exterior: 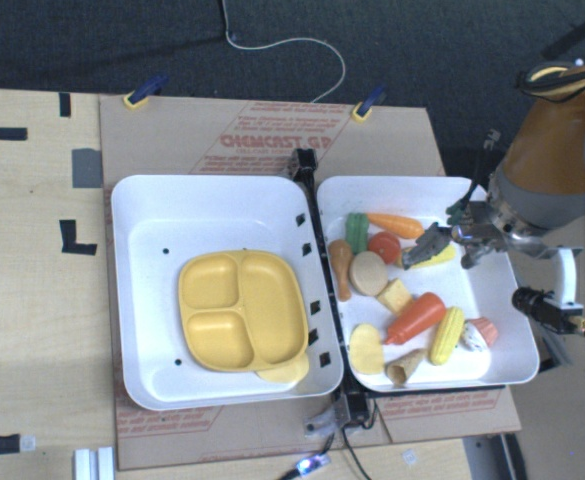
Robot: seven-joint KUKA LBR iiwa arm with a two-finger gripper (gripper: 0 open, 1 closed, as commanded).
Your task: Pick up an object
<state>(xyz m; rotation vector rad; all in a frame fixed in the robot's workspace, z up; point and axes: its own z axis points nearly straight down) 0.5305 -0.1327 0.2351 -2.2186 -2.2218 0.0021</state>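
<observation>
Your gripper (pixel 442 247) sits low in the right bin (pixel 517 373), fingers spread around a yellow piece (pixel 434 257) at right of centre. Close squarely before lifting; neighbouring toys crowd it. The surface (pixel 32 298) is pale board, with dark carpet (pixel 92 18) along the top.

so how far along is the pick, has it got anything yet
Done: the arm has reached into the right bin, and the hand sits low over the toy food near the yellow piece by the carrot. In hand: nothing visibly held; whether it is closed is unclear. Left: grasp one item and lift it. The yellow tray lies in the left bin.
</observation>
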